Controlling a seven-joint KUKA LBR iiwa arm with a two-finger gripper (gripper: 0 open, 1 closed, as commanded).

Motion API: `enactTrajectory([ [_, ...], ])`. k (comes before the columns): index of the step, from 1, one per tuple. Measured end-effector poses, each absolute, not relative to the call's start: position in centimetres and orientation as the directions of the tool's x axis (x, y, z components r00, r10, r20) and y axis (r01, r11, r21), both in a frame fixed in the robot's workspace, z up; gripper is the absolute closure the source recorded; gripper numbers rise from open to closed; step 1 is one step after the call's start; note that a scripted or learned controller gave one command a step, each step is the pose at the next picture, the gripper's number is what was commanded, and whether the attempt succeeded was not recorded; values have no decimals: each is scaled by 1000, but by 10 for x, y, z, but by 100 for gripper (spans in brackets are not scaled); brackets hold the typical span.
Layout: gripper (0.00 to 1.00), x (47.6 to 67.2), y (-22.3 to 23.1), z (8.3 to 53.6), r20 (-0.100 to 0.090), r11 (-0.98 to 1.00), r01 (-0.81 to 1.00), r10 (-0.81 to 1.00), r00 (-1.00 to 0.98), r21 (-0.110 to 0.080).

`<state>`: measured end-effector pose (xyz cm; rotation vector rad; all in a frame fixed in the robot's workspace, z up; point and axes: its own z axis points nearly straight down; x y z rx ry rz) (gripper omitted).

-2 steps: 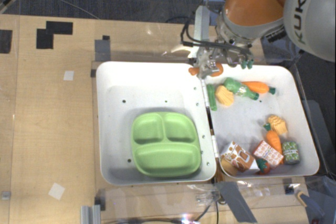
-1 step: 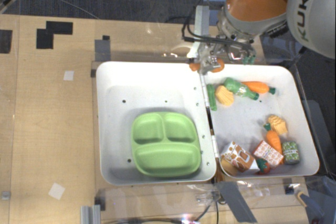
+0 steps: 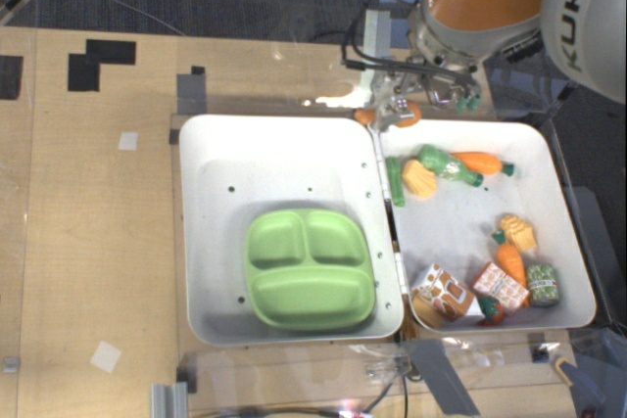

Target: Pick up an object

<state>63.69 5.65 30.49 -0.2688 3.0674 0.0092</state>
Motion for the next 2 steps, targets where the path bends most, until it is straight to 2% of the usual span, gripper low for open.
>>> enactTrajectory([
  [1,100,639,57,318,-74,985,-174,-174,-982,0],
  [2,100,670,35,314,-11,988,-153,-153,-988,0],
])
